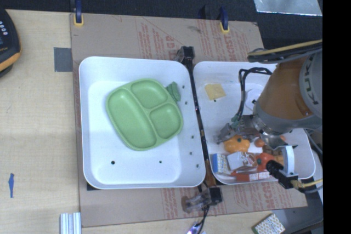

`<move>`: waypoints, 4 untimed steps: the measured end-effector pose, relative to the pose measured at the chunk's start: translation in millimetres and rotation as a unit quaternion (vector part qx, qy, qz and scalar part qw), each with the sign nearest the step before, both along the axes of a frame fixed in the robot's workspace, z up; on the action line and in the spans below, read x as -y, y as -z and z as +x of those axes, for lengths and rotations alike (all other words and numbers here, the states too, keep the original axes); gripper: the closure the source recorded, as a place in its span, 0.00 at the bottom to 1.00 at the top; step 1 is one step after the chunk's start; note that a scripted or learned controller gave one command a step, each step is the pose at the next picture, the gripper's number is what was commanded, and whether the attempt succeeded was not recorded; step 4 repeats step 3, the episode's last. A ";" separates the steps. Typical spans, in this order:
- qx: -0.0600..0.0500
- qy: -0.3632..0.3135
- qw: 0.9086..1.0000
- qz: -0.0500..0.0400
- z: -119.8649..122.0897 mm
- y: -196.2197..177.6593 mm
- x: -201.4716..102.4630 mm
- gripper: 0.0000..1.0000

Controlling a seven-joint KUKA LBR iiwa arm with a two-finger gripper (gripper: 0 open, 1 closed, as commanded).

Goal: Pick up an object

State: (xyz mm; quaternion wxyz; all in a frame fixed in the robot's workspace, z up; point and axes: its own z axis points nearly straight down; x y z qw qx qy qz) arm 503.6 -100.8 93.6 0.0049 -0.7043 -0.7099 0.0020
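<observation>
Robot gripper (pixel 241 131), finger state impossible to tell, hovers over an orange toy (pixel 237 144) at five o'clock; light, rounded, slippery—grasp its middle.

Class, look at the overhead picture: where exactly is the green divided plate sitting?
The green divided plate lies in the left white bin, about mid-bin, with a small green piece touching its upper-right edge.

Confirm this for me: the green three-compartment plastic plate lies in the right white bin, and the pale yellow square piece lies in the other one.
Bins swapped. The camera view shows the green three-compartment plastic plate in the left white bin and the pale yellow square piece in the right white bin.
</observation>
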 end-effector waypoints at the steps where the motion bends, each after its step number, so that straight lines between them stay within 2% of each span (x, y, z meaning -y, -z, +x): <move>1: 0.001 0.002 1.000 -0.001 -14.1 2.6 2.0 0.00; 2: 0.001 0.000 1.000 -0.002 -13.5 -7.9 3.0 1.00; 3: 0.009 -0.004 1.000 0.000 35.7 -103.2 -89.6 1.00; 4: 0.009 -0.004 1.000 0.000 35.7 -103.2 -89.6 1.00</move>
